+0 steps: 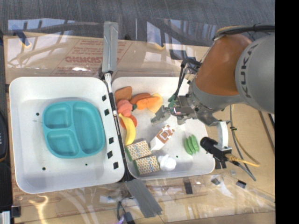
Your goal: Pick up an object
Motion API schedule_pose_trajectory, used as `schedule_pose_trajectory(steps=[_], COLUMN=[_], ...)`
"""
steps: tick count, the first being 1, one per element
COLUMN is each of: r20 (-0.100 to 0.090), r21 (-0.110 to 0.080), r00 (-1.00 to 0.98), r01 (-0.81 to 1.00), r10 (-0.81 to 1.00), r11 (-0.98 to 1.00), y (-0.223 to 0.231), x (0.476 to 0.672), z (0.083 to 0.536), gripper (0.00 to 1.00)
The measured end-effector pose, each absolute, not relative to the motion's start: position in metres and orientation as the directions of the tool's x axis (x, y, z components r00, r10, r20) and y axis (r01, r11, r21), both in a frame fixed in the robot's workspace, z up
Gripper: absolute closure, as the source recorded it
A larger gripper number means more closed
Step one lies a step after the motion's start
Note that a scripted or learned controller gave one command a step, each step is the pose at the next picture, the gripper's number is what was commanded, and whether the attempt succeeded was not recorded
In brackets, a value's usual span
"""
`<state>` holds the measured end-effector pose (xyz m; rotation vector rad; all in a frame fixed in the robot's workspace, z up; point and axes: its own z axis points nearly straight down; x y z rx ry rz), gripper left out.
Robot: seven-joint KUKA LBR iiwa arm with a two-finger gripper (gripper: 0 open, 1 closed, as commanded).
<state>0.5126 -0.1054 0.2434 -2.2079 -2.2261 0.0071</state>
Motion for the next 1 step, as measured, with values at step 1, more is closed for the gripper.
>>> schedule_pose_trajectory(steps=[1], r20=[0.001], r21=[-0.009], r00=[-0.033], r01=[0.999], r10=[0.999], r11=[0.033], y=[-0.1552], x=[0.5078], z=[0.1732], gripper=[0.00])
